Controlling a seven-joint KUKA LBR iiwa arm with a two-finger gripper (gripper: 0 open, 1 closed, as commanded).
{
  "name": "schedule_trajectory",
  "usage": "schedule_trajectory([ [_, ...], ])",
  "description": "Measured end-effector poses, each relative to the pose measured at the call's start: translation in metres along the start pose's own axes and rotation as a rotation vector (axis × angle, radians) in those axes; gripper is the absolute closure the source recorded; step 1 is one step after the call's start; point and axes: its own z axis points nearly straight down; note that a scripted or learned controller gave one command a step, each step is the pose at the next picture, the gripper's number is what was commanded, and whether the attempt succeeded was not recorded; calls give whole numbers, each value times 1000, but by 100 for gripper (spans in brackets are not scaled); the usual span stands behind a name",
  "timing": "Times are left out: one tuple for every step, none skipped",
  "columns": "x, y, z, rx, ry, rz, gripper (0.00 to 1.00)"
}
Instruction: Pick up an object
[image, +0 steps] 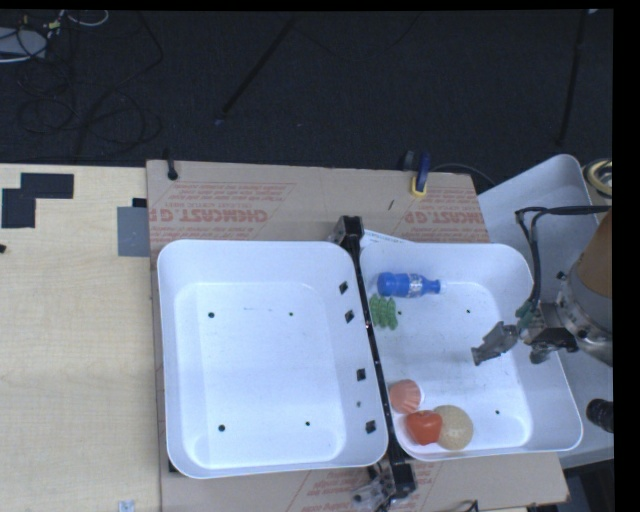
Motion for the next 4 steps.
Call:
schedule_trajectory([
  [-20, 81, 64, -3, -3, -5, 0],
  [-64, 86, 77, -3, -3, 1, 0],
  [-62, 112, -4, -11, -4, -3, 0],
  [-60, 148, 86, 1, 0, -6, 0],
])
